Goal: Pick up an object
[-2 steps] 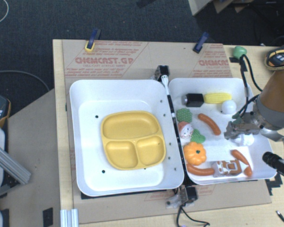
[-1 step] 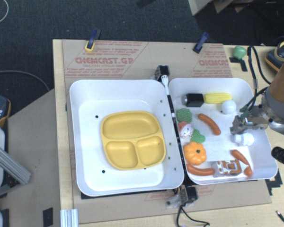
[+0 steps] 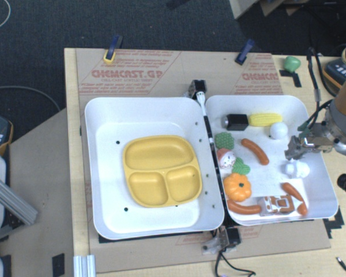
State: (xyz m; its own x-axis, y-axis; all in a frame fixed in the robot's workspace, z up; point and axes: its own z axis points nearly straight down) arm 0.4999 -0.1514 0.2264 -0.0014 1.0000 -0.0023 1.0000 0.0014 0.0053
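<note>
My gripper (image 3: 299, 148) hangs low over the right side of the right bin (image 3: 315, 184), reaching in from the right edge. A small white lump (image 3: 296, 168) lies just below it and a white ball (image 3: 278, 130) lies just up and left of it. I cannot see anything held in it. The same bin holds a yellow corn cob (image 3: 264, 119), a black block (image 3: 236, 121), a red sausage (image 3: 255, 152), a green broccoli piece (image 3: 224, 140), an orange pumpkin (image 3: 237, 186) and several other toy foods along the near edge.
The left bin (image 3: 104, 126) holds a yellow divided plate (image 3: 160, 171). The bins meet at a ridge (image 3: 210, 149). A green ball (image 3: 292, 63) lies on the bench behind the right bin. Cables run along the right side.
</note>
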